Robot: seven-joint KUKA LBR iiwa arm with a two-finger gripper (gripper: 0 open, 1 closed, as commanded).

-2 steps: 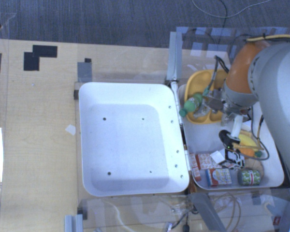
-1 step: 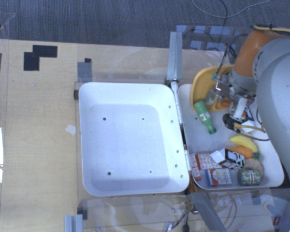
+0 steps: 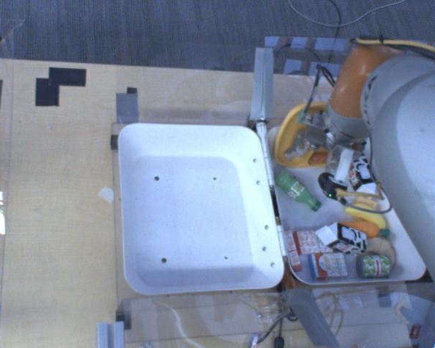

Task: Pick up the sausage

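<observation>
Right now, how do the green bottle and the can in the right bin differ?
The bottle lies on its side, slanting across the middle of the right bin; the can sits at that bin's near edge. The bottle is long and slim, the can short and squat. The bottle lies alone with white floor around it, while the can is crowded beside a small carton. Both are mostly green.

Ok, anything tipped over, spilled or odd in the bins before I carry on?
Nothing looks spilled or damaged. In the right bin, the green bottle lies on its side, and the packets, the can and the banana are crowded together along its near side. The yellow bowl stands tilted against the far corner, beside the arm.
</observation>
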